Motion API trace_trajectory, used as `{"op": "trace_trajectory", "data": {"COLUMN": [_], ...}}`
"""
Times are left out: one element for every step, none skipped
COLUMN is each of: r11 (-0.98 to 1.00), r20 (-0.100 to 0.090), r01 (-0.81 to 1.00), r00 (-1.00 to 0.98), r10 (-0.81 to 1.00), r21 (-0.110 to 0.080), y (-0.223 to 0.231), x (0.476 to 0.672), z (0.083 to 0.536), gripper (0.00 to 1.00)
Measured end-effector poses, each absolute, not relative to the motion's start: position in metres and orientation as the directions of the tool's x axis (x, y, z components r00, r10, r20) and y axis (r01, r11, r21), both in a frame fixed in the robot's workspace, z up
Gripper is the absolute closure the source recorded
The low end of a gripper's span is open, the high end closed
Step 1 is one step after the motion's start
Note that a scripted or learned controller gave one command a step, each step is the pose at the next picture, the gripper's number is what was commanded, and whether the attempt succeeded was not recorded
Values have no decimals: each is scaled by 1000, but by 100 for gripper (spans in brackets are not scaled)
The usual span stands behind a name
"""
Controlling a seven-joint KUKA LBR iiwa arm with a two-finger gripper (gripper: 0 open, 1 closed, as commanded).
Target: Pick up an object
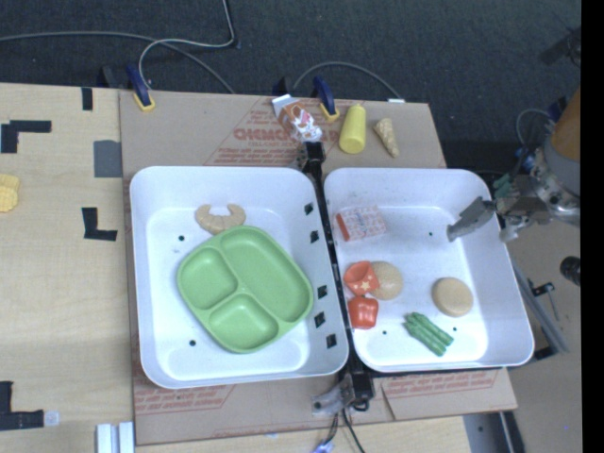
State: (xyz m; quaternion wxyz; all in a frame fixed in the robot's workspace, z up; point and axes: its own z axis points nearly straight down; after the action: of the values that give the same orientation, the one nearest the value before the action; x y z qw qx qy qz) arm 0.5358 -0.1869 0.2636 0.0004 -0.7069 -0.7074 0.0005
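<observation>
The right bin [491,347] holds a red-and-white packet [360,222], a red tomato-like piece [359,276] touching a tan round piece [387,279], a small red block [364,312], a tan bun [453,296] and a green bean pod [428,333]. My gripper [489,226] hangs over the right bin's right side, up and to the right of the bun. It is open, with nothing between its fingers. One grey finger [468,222] points down-left toward the bin floor.
The left bin [151,253] carries a green divided plate [245,288] and a tan curved pastry [220,218]. Behind the bins on the cardboard lie a yellow bottle [352,128], a tan cone [387,137] and a small carton [297,119]. Cables run across the back.
</observation>
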Motion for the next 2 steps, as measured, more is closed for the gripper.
{"op": "trace_trajectory", "data": {"r11": [2, -10], "r20": [0, -19], "r01": [1000, 1000], "r00": [-2, 10], "r10": [1000, 1000], "r21": [-3, 11], "y": [-150, -114], "x": [568, 545], "z": [158, 106], "gripper": [0, 0]}}
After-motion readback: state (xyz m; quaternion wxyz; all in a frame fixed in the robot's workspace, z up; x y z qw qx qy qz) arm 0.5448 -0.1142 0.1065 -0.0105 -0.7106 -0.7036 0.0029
